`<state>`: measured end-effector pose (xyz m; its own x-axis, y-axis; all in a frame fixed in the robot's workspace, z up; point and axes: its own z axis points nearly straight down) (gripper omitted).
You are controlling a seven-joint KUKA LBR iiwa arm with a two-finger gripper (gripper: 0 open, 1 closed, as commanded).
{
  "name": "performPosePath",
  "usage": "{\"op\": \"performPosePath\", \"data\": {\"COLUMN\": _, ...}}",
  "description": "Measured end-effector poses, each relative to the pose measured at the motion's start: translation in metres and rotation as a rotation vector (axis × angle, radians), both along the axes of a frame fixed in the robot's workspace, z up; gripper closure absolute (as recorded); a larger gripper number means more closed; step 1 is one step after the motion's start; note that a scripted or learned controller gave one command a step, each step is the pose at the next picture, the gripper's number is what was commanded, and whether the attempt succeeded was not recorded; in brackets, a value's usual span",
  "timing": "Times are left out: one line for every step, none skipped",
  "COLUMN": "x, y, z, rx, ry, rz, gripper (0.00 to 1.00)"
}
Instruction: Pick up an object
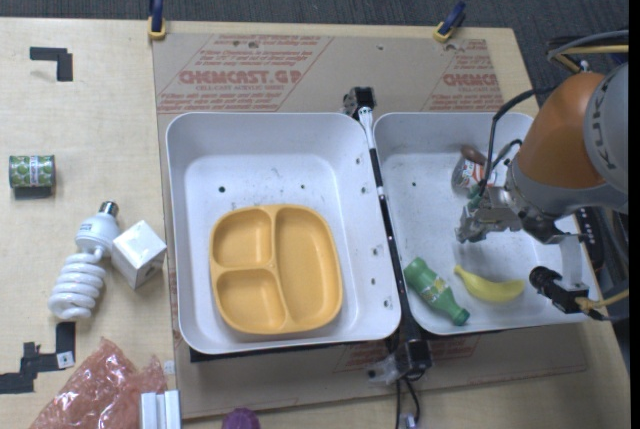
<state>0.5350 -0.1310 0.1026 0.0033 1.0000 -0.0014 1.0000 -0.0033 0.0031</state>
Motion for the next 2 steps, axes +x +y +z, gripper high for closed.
{"op": "performPosePath", "data": {"x": -0.009, "y": -0.071, "z": 0.012, "rx": 0.0, "ry": 0.001, "rz": 0.002, "gripper": 1.0}}
{"op": "performPosePath", "data": {"x": -0.057, "y": -0.091, "z": -0.01, "rx": 0.001, "ry": 0.002, "rz": 0.002, "gripper": 1.0}}
